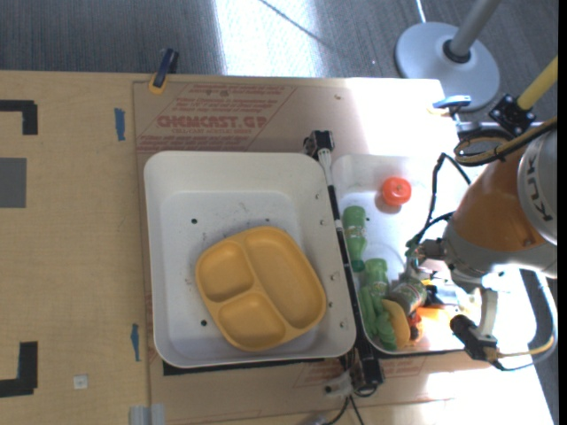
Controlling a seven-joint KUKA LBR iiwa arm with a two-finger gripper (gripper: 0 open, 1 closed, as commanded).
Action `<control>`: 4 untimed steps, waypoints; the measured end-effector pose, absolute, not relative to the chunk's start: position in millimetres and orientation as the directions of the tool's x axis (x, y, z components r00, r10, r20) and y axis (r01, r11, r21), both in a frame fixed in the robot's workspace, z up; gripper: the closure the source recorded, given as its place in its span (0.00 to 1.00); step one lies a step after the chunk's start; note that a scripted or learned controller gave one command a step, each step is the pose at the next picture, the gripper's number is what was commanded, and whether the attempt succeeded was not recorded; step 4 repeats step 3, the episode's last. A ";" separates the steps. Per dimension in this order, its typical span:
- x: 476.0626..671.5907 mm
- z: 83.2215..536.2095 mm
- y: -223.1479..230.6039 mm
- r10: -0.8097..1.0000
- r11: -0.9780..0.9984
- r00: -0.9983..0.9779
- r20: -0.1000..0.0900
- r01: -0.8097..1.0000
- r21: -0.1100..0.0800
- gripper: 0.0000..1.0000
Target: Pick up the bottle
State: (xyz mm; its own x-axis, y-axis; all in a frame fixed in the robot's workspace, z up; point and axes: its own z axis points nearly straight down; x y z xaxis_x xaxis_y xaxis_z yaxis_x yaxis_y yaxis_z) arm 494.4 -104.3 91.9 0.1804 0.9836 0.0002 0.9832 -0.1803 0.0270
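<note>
A green bottle (356, 235) lies lengthwise along the left wall of the right bin (363, 175). Its lower end runs into a clutter of other green pieces (379, 312) near the bin's front. My gripper (410, 291) hangs low over the front part of this bin, just right of the green pieces and beside a yellow item (400, 324). The arm's orange band (496, 212) and grey wrist hide the bin's right side. Nothing can be seen held.
A yellow divided plate (258, 287) sits in the left bin (177, 193). A red-orange round object (395, 191) rests at the back of the right bin. A small orange piece (431, 300) lies by the gripper. A lamp base (447, 53) stands behind the bench.
</note>
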 end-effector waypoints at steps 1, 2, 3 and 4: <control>543.9 161.0 -167.9 0.967 -0.253 0.253 -0.001 0.967 0.004 1.00; 554.5 214.7 -218.8 0.976 -0.216 0.216 -0.001 0.976 0.002 1.00; 575.2 287.3 -217.7 1.000 -0.029 0.029 -0.003 1.000 0.004 1.00; 575.2 287.3 -217.7 1.000 -0.029 0.029 -0.003 1.000 0.004 1.00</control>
